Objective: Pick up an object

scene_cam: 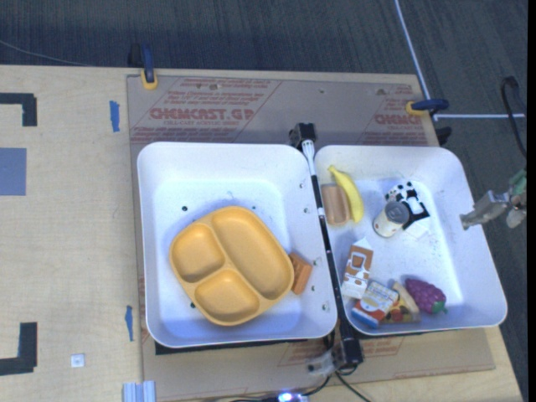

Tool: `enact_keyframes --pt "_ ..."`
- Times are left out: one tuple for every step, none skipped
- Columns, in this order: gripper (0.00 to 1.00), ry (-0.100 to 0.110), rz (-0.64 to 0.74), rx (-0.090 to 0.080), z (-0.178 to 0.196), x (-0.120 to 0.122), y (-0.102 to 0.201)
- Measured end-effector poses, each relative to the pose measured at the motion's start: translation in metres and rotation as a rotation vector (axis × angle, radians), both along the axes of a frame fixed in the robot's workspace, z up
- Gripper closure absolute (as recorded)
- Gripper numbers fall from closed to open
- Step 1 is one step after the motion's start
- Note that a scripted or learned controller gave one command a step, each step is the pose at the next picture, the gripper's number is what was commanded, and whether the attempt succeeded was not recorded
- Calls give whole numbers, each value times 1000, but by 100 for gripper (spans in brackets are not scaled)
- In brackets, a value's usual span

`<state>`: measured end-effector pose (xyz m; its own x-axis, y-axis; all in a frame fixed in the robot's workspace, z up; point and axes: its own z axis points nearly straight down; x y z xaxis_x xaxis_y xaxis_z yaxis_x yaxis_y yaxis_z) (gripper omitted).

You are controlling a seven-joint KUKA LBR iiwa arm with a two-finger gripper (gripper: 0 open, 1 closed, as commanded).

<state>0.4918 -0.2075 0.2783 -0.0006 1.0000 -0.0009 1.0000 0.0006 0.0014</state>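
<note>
At the near end of the right bin (479, 306), purple grapes (425, 294) and small cartons (362, 270) packed close together, probably awkward for a clean grip

Further back, hard by the same bin's left wall, a banana (349, 198) lying flat, touching or just beside a tan roll (334, 204); likely the easiest pick

Lies lengthwise roughly near to far, slightly slanted: far tip leaning toward the wall between the bins, near tip swinging right, curve bulging right

Level with it, just outside the bin's right rim above the desk (67, 224), the claw (488, 211), well apart from the banana; cannot tell whether released or clenched

To do this well: carry across over the banana's middle, turn to close across the narrow width and not along the length, come down straight, and mind the tight side against the roll
</note>
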Motion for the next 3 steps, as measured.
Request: enact_keyframes --pt "0 3 0 2 -122 12 53" --pt "0 -1 -1 0 -185 -9 87" --pt "100 -5 -1 -2 -175 -8 87"
